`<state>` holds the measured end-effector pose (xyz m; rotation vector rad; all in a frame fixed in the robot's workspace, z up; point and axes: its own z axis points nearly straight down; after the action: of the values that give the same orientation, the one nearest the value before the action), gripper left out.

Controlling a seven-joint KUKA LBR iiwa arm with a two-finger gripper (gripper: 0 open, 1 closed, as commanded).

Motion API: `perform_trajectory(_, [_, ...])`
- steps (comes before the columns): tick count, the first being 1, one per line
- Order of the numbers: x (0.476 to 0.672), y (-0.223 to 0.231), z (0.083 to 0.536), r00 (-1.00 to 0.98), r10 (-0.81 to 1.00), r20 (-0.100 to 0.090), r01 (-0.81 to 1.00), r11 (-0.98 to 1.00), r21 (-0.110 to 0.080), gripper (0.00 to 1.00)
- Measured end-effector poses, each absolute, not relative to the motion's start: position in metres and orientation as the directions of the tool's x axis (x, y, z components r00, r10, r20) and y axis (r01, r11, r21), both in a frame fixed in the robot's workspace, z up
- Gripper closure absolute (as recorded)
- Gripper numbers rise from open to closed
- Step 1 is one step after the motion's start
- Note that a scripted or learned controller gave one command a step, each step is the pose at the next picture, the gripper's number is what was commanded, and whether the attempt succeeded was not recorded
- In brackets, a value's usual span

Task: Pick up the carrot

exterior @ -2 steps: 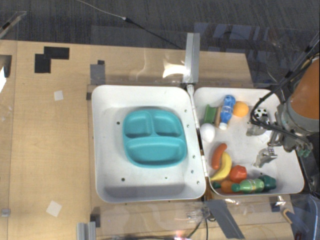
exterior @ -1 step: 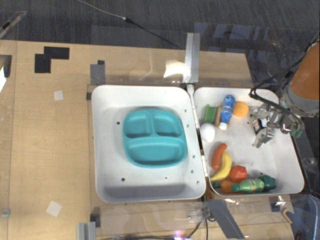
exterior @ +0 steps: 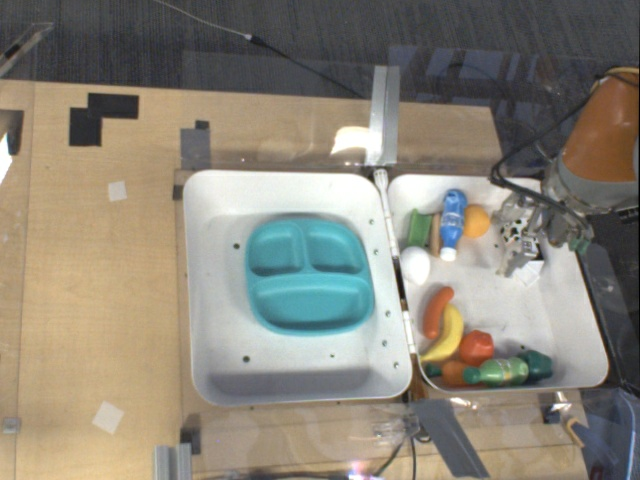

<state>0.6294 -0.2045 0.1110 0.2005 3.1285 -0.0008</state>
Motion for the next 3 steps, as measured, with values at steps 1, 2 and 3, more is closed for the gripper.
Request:
perform_trajectory(1, [0.627,-0.146,0.088,-0.721,0.692,-0.008,0.692,0.722,0.006,0.00])
perform_trajectory(2, [0.662,-0.124,0.124,-0.619,0.785,-0.008,0.785,0.619,0.008,0.00])
perform_trajectory(3, [0.642,-0.120,0.095,-0.337,0.942,-0.010,0.941,0.337,0.018,0.00])
